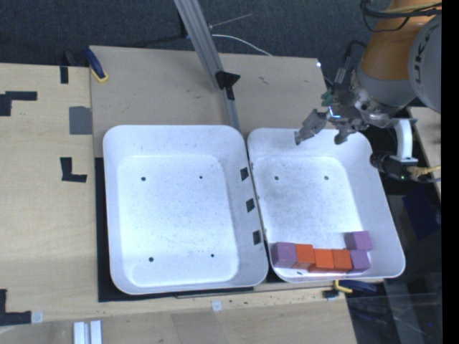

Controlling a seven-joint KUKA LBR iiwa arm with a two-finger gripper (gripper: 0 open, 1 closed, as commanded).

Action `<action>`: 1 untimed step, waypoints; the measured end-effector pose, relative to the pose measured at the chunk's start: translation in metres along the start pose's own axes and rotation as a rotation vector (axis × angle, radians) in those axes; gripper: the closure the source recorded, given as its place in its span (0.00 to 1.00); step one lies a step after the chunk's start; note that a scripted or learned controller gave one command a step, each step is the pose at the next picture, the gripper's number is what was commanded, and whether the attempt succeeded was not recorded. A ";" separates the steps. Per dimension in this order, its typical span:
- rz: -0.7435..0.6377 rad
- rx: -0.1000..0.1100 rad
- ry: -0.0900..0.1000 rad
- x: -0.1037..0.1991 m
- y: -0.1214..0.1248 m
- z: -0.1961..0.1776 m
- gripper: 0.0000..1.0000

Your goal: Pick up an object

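Observation:
Several small blocks lie in a row along the near edge of the right bin (373, 185): a purple block (285, 254) at the left, orange blocks (323, 258) in the middle, and purple blocks (358, 242) at the right end. My gripper (320, 132) hangs over the far rim of the right bin, well away from the blocks. Its two fingers are spread apart with nothing between them.
The left bin (115, 192) sits beside the right one, with a row of black clips (249, 205) along their shared edge. A slanted metal rail (201, 34) rises at the back. Black tape marks lie on the wooden bench at the left.

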State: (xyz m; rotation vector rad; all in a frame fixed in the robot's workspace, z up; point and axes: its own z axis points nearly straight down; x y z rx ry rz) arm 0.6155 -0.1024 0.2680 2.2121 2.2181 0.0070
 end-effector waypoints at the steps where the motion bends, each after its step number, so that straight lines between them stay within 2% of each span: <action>1: -0.007 0.008 0.006 0.107 0.048 -0.007 0.00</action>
